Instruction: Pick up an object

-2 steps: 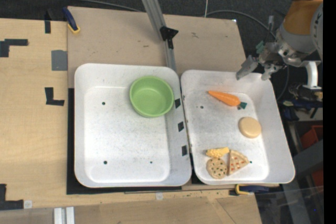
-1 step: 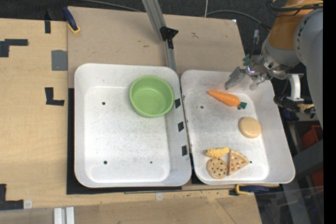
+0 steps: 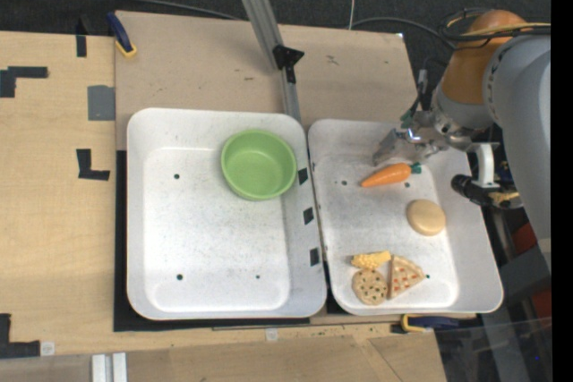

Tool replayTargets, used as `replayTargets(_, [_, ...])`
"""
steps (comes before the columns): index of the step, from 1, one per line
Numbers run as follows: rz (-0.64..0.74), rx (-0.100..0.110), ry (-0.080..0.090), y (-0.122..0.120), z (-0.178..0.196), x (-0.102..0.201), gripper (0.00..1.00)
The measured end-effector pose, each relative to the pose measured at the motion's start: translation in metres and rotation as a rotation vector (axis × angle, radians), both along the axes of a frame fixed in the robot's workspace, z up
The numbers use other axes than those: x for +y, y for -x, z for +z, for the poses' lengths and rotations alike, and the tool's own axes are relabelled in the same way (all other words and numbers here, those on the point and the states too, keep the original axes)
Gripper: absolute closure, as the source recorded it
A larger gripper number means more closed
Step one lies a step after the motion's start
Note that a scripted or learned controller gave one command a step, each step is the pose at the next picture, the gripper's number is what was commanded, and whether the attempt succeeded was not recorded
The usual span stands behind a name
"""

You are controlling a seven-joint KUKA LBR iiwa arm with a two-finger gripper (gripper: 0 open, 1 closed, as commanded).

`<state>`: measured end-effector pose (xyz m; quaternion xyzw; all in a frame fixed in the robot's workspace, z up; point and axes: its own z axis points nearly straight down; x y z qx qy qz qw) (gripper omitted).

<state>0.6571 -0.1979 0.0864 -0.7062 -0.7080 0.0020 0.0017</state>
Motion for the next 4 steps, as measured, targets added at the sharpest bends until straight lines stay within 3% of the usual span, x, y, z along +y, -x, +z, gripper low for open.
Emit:
replayTargets(1, [0.002,-0.002,0.001,-0.001,0.012,0.001,1.0])
replayTargets(3, [-0.001,-0.01,0.001,-0.013,0.119,-0.001,1.0])
replayTargets(4, [0.003,-0.006,-0.002,-0.001,0.133,0.049,1.0])
